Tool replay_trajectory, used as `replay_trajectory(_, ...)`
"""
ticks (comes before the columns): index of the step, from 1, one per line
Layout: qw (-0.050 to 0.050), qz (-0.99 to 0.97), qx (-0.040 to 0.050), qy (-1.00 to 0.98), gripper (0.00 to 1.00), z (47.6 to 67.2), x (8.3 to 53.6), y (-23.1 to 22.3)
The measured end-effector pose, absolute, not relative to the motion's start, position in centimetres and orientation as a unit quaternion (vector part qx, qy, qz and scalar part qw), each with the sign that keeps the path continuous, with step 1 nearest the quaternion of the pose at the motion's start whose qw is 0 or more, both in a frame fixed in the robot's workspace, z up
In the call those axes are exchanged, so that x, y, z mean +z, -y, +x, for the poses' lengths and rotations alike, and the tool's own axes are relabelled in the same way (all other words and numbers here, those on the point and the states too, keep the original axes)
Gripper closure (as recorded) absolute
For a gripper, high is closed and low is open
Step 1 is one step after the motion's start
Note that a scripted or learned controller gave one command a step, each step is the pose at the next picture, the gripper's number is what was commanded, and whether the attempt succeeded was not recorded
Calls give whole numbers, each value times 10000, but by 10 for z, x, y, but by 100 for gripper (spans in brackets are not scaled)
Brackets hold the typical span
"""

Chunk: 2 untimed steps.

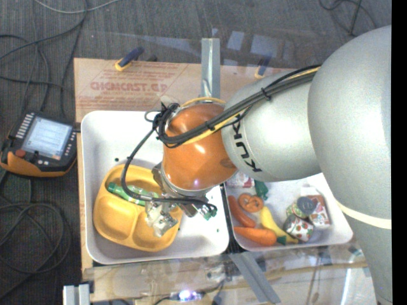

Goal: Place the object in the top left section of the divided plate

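The yellow divided plate [114,218] lies in the left white bin [102,129], towards its front left. My gripper [160,216] hangs low over the plate's right side, under the orange wrist band [191,148]. The wrist and its cables hide much of it, and whether anything is held there is hidden. A thin green strip [119,190] runs along the plate's top edge towards the gripper. I cannot tell whether it is a loose object or a cable.
The right bin [340,234] holds toy food: a carrot [254,235], a banana [272,223], a sausage [240,212] and small cans [308,208]. The big grey arm [318,126] covers the bench's right half. A teach pendant [41,143] lies on the floor at left.
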State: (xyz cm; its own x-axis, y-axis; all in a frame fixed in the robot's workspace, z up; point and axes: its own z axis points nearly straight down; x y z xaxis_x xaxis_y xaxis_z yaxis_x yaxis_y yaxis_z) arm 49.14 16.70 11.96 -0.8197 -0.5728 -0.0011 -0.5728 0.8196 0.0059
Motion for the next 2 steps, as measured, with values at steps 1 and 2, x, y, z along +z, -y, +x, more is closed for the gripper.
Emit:
replay_trajectory(1, -56, 3154, -28, 9489, 100, 494, 110, -129)
replay_trajectory(2, -56, 2278, -53, 9737, 100, 497, 98, -130)
